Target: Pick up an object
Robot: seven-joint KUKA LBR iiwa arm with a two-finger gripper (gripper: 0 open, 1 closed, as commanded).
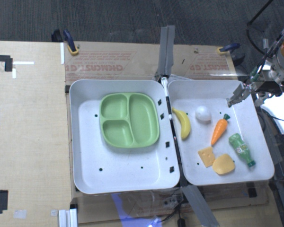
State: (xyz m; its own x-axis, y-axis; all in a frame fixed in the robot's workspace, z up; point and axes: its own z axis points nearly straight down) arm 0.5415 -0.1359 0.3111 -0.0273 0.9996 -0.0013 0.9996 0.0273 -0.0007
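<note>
From my seat, the worktop [28, 126] fills the left of the view in pale wood, with a cardboard sheet [132, 63] lying behind the two bins. The left bin [85, 169] carries a green divided plate [129, 120], set toward its far half. The right bin [260, 169] holds everything I could pick.

The arm [280, 46] comes in at the upper right, and my end effector [238, 96] hangs over the far right edge of the right bin, near its back corner. I see nothing between its fingers and it touches none of the objects; at this angle I cannot tell how far apart the fingers stand.

Going down by size in the right bin: a banana [181, 122] lies along the left wall, well apart from the end effector. An orange carrot [219, 130] lies tilted near the middle, its green top pointing up toward the end effector; it is the nearest object to it. A green bottle [241, 149] lies on its side by the right wall. A yellow rounded piece [224, 165] sits near the front, just beside a flat cheese-coloured wedge [207, 156]. A white ball [203, 113] rests between the banana and the carrot, toward the back.
</note>
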